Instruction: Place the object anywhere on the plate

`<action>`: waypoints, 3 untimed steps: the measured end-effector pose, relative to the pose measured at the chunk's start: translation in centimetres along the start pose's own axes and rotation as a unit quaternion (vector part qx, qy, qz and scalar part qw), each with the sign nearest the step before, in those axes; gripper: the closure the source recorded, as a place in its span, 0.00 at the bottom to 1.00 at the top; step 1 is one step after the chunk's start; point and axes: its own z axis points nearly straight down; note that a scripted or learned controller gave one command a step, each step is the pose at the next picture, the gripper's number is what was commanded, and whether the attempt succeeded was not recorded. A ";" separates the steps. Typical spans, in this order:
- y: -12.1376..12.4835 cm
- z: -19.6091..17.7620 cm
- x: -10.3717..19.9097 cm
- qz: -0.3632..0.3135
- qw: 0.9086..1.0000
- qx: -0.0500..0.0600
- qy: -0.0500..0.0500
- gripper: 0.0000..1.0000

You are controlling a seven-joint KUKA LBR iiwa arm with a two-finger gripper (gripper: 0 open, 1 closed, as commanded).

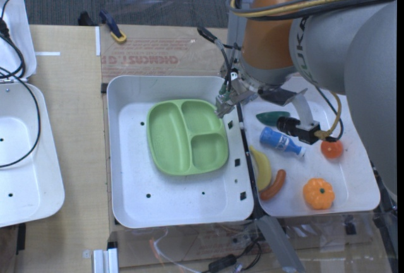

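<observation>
- The green plate (187,136) is the landmark: a 3-compartment dish lying in the left of the 2 white bins (120,139), tilted a little in plan, all 3 compartments bare.
- The gripper (225,103) hangs at the plate's upper-right corner, just above the ridge where the 2 bins meet. It is small and dark against the rim, and I cannot tell whether its jaws stand apart or together; nothing can be made out between them.
- Every candidate object lies right of the plate, in the right bin (353,199): a dark green piece (273,117) nearest the gripper, a blue bottle (281,141) below it, a yellow banana (261,168) and a sausage (273,184) closest to the plate's right edge, an orange pumpkin (317,193) and a small red-orange fruit (332,149) farthest away.
- The task does not name which object, so none is yet on the plate and the placing appears not begun.
- The deciding relation: the plate lies down and left of the jaws, the objects down and right. The blue bottle's long axis runs from upper left to lower right, so a grasp would likely need to close across that line.
- The arm (341,38) looms over the right bin, near the objects.
</observation>
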 end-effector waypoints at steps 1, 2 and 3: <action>-1.9 0.0 2.1 0.202 0.979 0.002 0.000 1.00; -1.9 0.0 2.1 0.202 0.979 0.002 0.000 0.00; -1.9 -0.8 2.0 0.201 0.980 0.003 0.000 1.00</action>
